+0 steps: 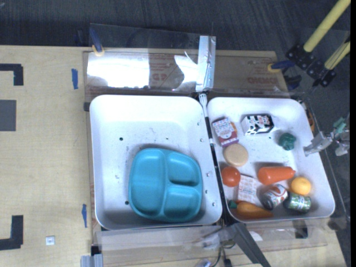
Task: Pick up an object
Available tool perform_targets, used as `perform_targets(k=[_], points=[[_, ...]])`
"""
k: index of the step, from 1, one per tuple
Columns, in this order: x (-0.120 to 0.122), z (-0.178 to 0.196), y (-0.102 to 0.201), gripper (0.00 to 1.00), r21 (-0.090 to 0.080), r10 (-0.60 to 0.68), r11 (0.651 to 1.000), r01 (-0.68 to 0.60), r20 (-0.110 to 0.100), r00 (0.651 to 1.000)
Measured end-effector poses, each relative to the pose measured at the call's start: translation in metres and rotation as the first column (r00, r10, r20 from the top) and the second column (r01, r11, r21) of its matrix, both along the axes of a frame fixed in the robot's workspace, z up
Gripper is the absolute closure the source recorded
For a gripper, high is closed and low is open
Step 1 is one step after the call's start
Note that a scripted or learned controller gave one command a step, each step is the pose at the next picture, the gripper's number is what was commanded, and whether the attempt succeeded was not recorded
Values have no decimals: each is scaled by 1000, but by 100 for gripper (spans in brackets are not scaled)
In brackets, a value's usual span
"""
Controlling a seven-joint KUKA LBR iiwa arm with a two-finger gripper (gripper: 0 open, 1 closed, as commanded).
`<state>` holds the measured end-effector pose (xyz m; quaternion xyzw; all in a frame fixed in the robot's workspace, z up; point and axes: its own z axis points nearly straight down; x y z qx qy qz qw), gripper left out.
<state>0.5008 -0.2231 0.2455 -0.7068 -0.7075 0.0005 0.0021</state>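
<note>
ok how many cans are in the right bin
2, side by side at the right bin's near right corner: a red and silver can and a green can. Others may be hidden.

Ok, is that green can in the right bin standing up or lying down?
Lying down: the green can rests on its side in the right bin, beside another can.

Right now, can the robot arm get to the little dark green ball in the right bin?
Probably yes. The small dark green ball lies by itself near the right white bin's far right side, nothing on top of it, and the gripper sits just beside that edge.
</note>
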Motion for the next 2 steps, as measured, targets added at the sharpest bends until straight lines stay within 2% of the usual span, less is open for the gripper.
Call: perform_targets(k=[1, 2], points=[[1, 11, 0, 100, -2, 2, 1000, -2, 4, 1000], [37, 71, 102, 100, -1, -208, 978, 208, 8, 978]])
